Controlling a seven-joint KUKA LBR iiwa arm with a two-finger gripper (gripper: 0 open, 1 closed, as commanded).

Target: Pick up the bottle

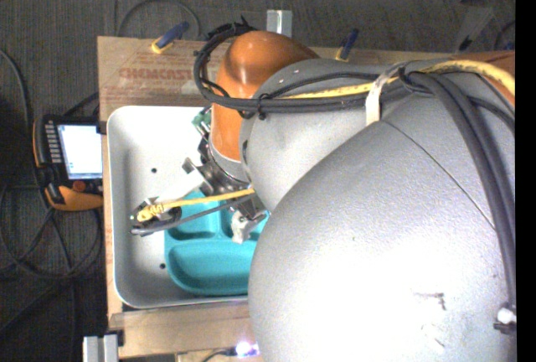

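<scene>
The grey arm with its orange band (251, 67) covers most of the view and reaches down into the left bin (138, 142). My gripper (219, 184) hangs low over the middle of that bin, right above a teal plastic object (201, 260). This object lies at the bin's front and the arm hides its right part. From its shape I cannot tell whether it is the bottle. A small green thing (201, 119) peeks out beside the wrist at the back. A yellow and a black cable (180, 208) run left from the gripper.
The arm's grey body (394, 226) hides the right bin. A teach pendant (71, 155) lies left of the bench. The brown board (151, 71) edges the back of the bins. The left bin's white floor (146, 168) shows on its left side.
</scene>
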